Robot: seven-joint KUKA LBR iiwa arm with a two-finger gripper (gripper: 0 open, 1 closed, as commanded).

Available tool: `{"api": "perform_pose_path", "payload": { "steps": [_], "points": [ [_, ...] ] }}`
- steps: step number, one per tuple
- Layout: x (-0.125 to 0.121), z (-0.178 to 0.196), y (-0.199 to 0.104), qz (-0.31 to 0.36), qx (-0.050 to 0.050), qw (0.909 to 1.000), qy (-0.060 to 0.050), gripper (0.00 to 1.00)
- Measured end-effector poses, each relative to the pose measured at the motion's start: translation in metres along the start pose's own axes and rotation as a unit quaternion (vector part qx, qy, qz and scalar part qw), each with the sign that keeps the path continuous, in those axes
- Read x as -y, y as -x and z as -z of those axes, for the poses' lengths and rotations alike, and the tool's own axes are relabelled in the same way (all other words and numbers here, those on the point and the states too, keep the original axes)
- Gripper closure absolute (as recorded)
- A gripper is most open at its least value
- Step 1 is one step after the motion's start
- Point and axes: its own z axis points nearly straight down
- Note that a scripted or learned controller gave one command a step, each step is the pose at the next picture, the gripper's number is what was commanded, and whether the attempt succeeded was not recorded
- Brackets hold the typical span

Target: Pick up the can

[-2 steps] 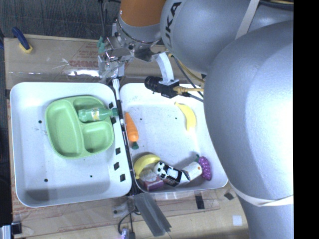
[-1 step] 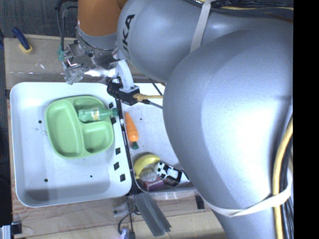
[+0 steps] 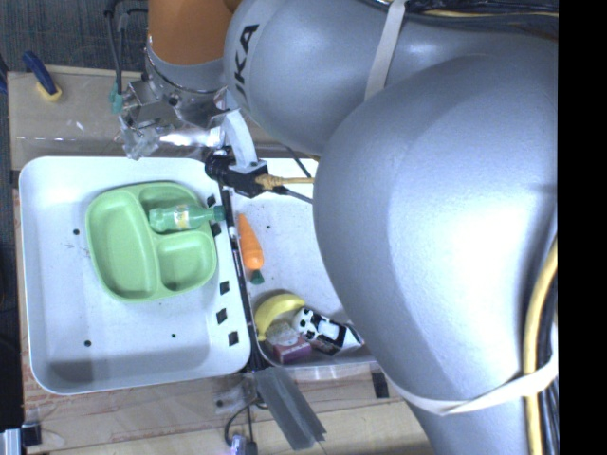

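We note the grey arm (image 3: 417, 188) covering most of the right bin (image 3: 285, 226). The gripper (image 3: 142, 136) sits above the left bin's (image 3: 47, 254) far rim; its state we cannot tell. No can is identifiable. A green divided plate (image 3: 133, 254) carries a green bottle (image 3: 180, 218). In the right bin lie a carrot (image 3: 250, 245), a yellow object (image 3: 275, 308) and a black-and-white item (image 3: 318, 328).
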Motion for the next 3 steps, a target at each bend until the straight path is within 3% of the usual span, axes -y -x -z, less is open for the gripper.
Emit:
{"api": "perform_pose_path", "payload": {
  "steps": [3],
  "points": [
    [0.000,0.020,-0.002,0.006,0.000,0.9999,-0.009,1.00]
  ]
}}
